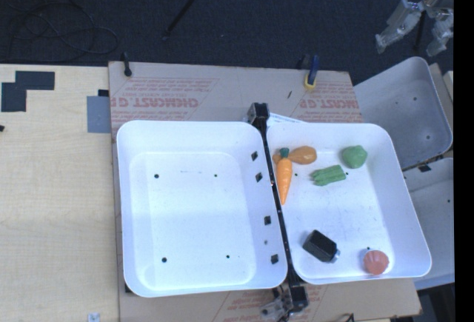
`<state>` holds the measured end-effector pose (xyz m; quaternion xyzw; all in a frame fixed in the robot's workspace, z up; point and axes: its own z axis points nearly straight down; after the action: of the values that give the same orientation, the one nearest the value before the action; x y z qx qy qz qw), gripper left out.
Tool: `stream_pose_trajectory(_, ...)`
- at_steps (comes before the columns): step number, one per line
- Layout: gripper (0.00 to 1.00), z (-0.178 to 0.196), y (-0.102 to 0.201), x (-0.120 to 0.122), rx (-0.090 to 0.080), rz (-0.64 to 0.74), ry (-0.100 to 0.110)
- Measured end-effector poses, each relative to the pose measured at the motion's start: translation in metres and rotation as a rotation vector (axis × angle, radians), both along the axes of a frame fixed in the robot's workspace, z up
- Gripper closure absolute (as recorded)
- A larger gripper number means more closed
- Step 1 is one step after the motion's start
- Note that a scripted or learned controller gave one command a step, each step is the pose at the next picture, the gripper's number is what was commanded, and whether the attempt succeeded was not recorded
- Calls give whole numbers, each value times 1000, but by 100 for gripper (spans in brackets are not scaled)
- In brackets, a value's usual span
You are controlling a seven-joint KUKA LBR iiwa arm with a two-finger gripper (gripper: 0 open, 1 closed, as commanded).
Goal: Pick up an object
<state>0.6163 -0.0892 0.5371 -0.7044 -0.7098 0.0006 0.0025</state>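
We see the gripper [418, 17] high at the upper right, well apart from both bins; whether its tool is apart or together we cannot tell. In the right bin [400, 165] lie a toy carrot [284, 178] against the divider, an orange piece [303, 155] touching it, two green pieces (one rounded [354, 157], one long [328, 176]), a black block [321, 246] and a reddish ball [375, 262]. The left bin [126, 187] sits beside it.

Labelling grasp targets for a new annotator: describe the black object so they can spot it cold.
Start at the right-hand white bin, the one holding all the items. Look to its near edge, left of the round pinkish-orange ball in the corner. The black block lies there at a tilt; it is the sole dark, boxy item, while the carrot and green pieces sit at the far end.
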Motion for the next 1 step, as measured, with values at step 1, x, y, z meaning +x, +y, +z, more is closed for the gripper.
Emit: stream_pose_trajectory(1, 0, -1, 73, 29, -1, 1, -1)
